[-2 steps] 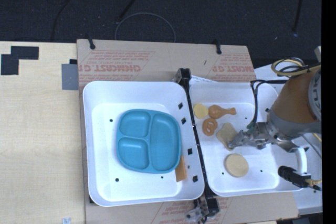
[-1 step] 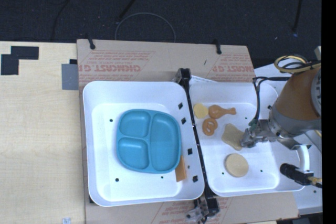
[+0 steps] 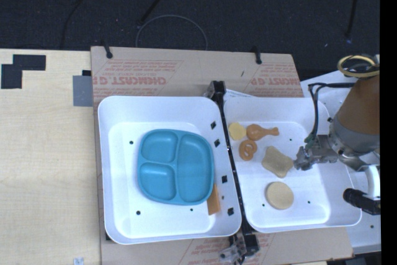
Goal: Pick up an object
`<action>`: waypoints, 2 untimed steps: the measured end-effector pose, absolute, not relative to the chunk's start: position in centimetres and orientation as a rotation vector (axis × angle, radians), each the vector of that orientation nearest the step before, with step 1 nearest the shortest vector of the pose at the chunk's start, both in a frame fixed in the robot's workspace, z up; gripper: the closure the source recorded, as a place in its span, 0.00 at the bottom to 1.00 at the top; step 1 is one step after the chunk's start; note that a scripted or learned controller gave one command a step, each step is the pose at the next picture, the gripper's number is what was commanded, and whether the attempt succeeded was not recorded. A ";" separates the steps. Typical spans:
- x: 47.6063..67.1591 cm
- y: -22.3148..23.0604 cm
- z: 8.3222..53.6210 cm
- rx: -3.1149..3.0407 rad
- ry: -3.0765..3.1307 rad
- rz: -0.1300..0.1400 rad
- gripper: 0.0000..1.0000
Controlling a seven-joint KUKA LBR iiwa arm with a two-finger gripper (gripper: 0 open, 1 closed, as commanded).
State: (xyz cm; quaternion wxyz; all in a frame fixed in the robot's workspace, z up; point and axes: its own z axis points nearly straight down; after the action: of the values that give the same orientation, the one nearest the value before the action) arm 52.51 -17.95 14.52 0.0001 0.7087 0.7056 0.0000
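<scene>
The right bin [image 3: 322, 211] holds several food toys: a pale yellow round piece [image 3: 237, 130], an orange drumstick [image 3: 262, 131], a small brown pretzel [image 3: 247, 149], a tan bread slice [image 3: 276, 161] and a round beige cookie [image 3: 280, 195]. My gripper [image 3: 304, 158] hangs low over the right part of this bin, just to the right of the bread slice. I see nothing held in it. The grey arm with its orange band [image 3: 363, 105] comes in from the right edge.
The left bin [image 3: 118, 115] holds a blue divided plate [image 3: 175, 166], with a thin brown stick [image 3: 213, 200] by the plate's lower right rim. A black divider [image 3: 226, 164] runs between the bins. Cardboard [image 3: 186, 74] lies under both.
</scene>
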 end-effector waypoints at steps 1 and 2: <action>52.5 -17.3 20.6 2.218 2.221 0.003 1.00; 52.6 -17.4 25.8 2.218 2.221 0.003 1.00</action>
State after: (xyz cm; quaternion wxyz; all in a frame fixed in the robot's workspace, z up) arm 52.55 -17.43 25.82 0.0015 0.7066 0.7076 0.0008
